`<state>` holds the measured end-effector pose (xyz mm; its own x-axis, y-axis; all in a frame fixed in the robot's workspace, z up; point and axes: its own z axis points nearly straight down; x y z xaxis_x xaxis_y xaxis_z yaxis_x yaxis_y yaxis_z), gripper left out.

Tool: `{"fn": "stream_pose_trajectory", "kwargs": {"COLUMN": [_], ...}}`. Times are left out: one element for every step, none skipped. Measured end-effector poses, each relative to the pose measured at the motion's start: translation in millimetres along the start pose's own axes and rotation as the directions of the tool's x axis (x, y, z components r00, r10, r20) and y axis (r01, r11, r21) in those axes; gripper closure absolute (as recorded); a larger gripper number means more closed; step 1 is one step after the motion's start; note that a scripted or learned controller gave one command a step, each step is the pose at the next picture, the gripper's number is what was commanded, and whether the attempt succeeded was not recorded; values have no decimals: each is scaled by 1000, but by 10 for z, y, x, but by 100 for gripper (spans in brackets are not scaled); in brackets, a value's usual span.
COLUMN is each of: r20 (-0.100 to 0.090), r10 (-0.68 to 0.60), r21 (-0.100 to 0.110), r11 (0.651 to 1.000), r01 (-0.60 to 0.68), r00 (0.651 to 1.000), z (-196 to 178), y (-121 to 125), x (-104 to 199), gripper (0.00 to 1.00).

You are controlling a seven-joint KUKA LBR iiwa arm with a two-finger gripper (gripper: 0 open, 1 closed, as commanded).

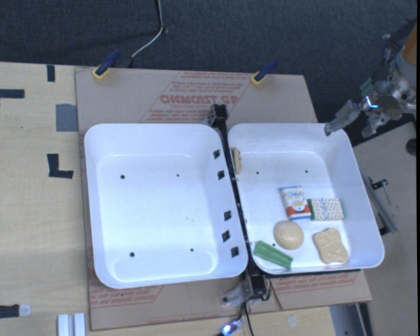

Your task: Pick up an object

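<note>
My pincer (pixel 350 117) hangs at the far right, just beyond the upper right corner of the right bin (pixel 350 161), a tangle of grey metal and cable with one dark finger slanting down toward the bin's rim. Whether it is spread or pressed together I cannot tell from this angle, and I see nothing between its tips.

The two bins are shallow, glossy white plastic trays with rounded corners, set side by side on a sheet of brown cardboard (pixel 189 96) printed in red, which lies on the pale wood-grain counter (pixel 28 208). The left bin (pixel 105 152) shows a smooth floor dotted with small dark holes.

The things to pick lie in the near half of the right bin. A small flat carton (pixel 293 202), white with a red and blue print, lies just beside a patterned rectangular packet (pixel 327 208) with a speckled, cloth-like face. Nearer the front edge sits a smooth, cream-coloured rounded lump (pixel 288 234), egg-like in shape. To its right is a tan block (pixel 330 246) with a rough, sponge-like surface and soft corners. At the front left a green bar (pixel 273 255), long and matte, lies at a slant close to the wall. A small yellowish scrap (pixel 236 162) rests against the divide between the bins.
</note>
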<state>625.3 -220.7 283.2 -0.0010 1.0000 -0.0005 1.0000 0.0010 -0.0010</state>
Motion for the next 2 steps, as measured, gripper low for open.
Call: {"fn": "stream_pose_trajectory", "kwargs": {"r20": [0,0], "r10": [0,0], "r21": [0,0], "r11": [1000,1000], "r01": [0,0], "r00": [1000,1000], "z": [0,0], "y": [0,0], "x": [0,0], "gripper": [0,0]}}
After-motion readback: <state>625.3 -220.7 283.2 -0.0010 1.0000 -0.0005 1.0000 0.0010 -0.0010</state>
